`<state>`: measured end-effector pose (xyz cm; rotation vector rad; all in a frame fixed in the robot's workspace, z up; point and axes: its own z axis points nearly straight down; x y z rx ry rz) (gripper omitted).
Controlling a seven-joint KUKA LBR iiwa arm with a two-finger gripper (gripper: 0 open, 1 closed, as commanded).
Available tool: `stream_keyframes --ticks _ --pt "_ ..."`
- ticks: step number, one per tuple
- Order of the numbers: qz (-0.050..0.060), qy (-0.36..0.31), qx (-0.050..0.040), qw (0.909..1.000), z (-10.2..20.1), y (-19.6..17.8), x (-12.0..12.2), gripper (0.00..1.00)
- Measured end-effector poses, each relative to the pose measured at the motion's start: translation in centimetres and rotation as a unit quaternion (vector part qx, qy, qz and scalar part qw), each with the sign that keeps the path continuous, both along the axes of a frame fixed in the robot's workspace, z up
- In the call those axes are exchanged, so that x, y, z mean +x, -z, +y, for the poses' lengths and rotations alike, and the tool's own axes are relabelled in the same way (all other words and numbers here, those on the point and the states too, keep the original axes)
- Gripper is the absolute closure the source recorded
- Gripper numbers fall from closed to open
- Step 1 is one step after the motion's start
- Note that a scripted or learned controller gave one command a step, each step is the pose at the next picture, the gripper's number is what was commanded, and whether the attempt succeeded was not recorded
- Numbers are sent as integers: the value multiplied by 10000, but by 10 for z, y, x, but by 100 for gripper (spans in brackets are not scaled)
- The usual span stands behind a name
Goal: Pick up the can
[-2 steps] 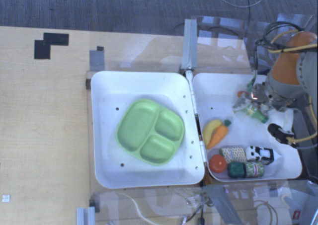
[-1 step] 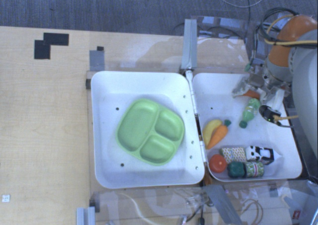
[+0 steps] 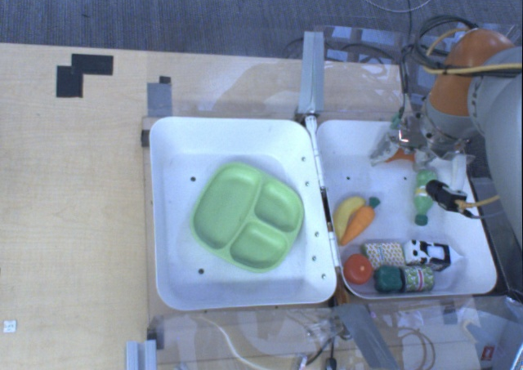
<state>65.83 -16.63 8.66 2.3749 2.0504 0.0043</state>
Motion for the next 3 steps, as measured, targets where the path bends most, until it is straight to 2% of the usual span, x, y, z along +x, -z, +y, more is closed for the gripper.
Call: stream_keyframes --ticks 1,2,3 --pt "-9 292 -3 9996 -27 -1 -44 0" --pt "-10 291 -2 9996 -27 -1 -44 0" --pt "-23 1217 5 9926 -17 -2 -109 0"
